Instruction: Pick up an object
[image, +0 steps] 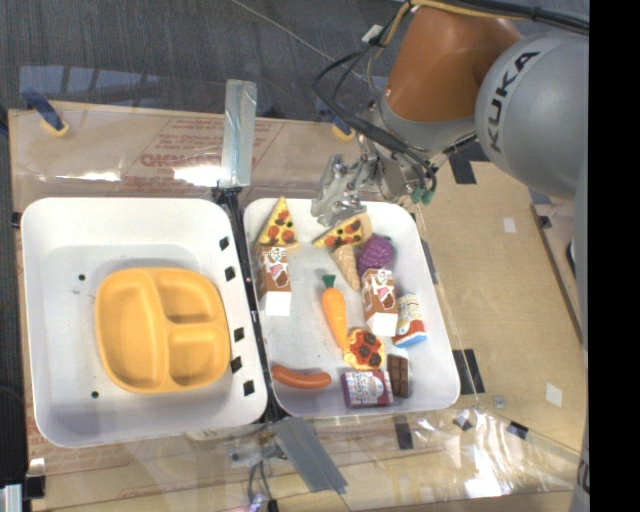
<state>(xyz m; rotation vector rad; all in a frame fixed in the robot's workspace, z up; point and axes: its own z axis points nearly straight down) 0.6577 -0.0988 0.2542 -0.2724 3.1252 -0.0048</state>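
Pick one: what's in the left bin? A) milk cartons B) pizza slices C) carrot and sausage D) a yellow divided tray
D: the yellow divided tray lies alone in the left bin, while the carrot, sausage and other toy foods lie in the right bin.

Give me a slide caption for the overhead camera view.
End effector hovers over toy food in the right bin; yellow tray in left bin.
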